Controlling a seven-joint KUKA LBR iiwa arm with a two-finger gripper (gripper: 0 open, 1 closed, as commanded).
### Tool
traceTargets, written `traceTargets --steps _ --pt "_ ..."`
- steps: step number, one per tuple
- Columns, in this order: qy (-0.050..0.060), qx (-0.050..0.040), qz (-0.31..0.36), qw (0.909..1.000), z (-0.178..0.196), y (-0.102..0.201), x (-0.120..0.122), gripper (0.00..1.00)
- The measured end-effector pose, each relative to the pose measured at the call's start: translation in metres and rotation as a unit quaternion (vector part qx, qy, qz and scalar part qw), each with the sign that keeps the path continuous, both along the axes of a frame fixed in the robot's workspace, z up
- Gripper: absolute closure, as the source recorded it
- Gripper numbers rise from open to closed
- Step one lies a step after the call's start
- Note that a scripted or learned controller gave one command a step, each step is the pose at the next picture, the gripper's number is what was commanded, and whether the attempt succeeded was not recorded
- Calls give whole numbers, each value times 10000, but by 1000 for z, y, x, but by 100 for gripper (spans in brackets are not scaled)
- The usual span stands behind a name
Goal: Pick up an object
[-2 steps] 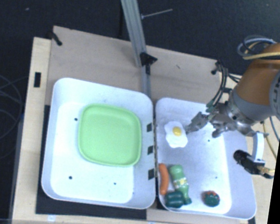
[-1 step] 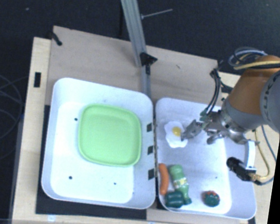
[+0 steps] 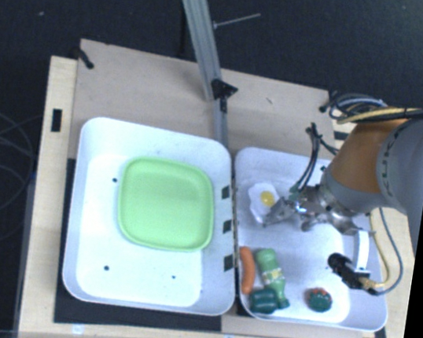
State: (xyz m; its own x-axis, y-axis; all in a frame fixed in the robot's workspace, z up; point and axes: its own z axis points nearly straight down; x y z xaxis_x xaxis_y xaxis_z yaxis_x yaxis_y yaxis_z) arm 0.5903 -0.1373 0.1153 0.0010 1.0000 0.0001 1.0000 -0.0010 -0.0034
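Observation:
The right bin point(image 3: 314, 173) holds several small objects. A white and yellow egg-like piece point(image 3: 262, 197) lies near its left wall. Toward the front lie an orange carrot point(image 3: 246, 269), a green bottle point(image 3: 269, 267) and a dark green block point(image 3: 265, 299). A round green and red item point(image 3: 319, 300) rests at the front right. My gripper point(image 3: 289, 214) hangs low over the bin's middle, just right of the egg-like piece and touching or nearly touching it. I see nothing held in it.
A green square plate point(image 3: 166, 203) sits in the left bin point(image 3: 85, 264). A slanted metal pole point(image 3: 205, 36) reaches down to the back edge between the two bins. A black fitting with cables point(image 3: 347, 269) lies along the arm's right side.

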Motion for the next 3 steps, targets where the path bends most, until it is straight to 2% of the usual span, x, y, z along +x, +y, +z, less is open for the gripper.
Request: traceTargets --steps 1,2,3 --pt "-15 -4 1 10000 -15 0 0 0" --pt "-28 0 -8 10000 -4 -1 1 100" --pt "-49 -6 3 10000 59 -2 -1 100"
